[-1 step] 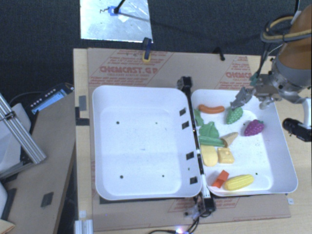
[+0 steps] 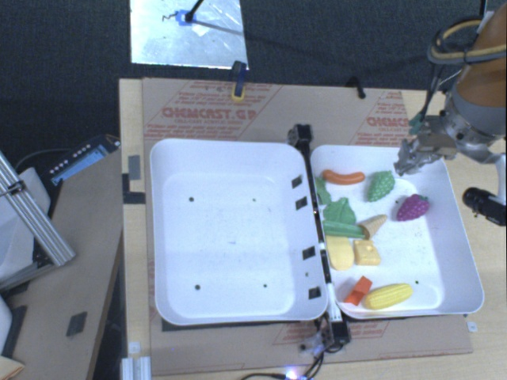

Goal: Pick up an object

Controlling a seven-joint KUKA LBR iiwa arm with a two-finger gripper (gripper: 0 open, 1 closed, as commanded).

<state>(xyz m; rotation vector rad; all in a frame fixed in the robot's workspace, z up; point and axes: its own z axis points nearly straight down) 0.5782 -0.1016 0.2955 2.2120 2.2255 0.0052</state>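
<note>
Toy food fills the right bin (image 2: 459,252), while the left bin (image 2: 170,212) sits beside it, the two touching along a dark strip of clips. The gripper (image 2: 412,158) hangs over the right bin's far edge, near its upper right corner, at the end of the grey arm (image 2: 475,93) that reaches in from the right. Whether it is open or closed cannot be told from this angle, and nothing can be seen in its grasp. Just below and to the left of it lies a green bumpy fruit (image 2: 381,185), with an orange sausage (image 2: 343,177) further left. A purple bunch of grapes (image 2: 412,207) rests near the green fruit, toward the right wall. A green leafy vegetable (image 2: 339,214) lies against the left wall of that bin. Below it sit two yellow pieces (image 2: 352,252) side by side. Near the front edge are a yellow corn cob (image 2: 387,295) and a small red block (image 2: 358,290), touching or nearly so.
</note>
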